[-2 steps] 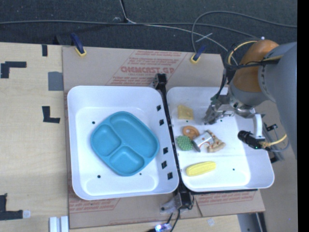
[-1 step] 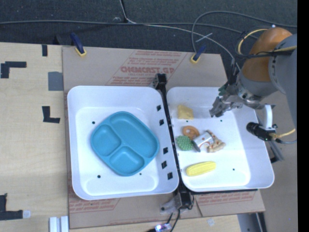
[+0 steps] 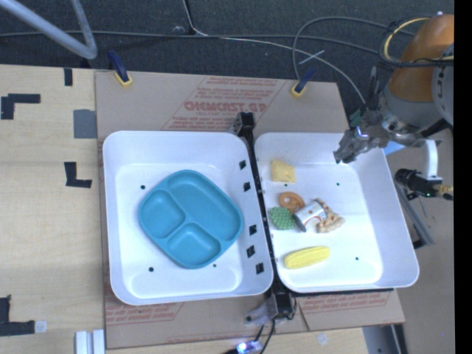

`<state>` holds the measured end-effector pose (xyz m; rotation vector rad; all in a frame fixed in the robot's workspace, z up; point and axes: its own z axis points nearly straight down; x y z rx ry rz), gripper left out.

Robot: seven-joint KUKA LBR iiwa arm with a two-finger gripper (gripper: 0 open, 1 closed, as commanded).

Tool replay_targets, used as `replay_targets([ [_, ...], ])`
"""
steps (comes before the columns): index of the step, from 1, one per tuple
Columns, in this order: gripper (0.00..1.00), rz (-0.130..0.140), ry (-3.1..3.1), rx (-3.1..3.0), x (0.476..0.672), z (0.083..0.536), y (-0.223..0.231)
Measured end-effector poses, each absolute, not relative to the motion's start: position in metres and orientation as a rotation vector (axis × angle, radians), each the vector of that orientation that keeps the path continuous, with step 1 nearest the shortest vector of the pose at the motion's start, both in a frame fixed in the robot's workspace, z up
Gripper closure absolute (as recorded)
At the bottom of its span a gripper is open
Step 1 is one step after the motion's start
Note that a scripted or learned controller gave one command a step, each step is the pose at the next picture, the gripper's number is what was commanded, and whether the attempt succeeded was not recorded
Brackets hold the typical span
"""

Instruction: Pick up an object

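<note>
In the right bin (image 3: pixel 369 198) lie several small items: a yellow wedge like cheese (image 3: pixel 282 171), a brown pretzel-like ring (image 3: pixel 290 200), a green piece (image 3: pixel 280 217), a small white and brown piece (image 3: pixel 313 214) beside tan bits (image 3: pixel 330 223), and a yellow corn cob (image 3: pixel 307 257). My gripper (image 3: pixel 348 152) hovers over the bin's far right corner, apart from all of these. Nothing shows between its tips.
The left bin (image 3: pixel 122 198) holds a blue divided plate (image 3: pixel 190 217). A black divider clamp (image 3: pixel 245 124) sits between the bins. Cables loop over the cardboard behind them. Orange clamps (image 3: pixel 122 76) hold the board's far edge.
</note>
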<state>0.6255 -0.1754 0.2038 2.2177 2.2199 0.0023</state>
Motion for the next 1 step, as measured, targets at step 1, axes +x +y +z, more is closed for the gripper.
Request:
replay_targets([
  [1,1.0,0.004,2.22,2.216,0.6266,0.2573,-0.1753],
])
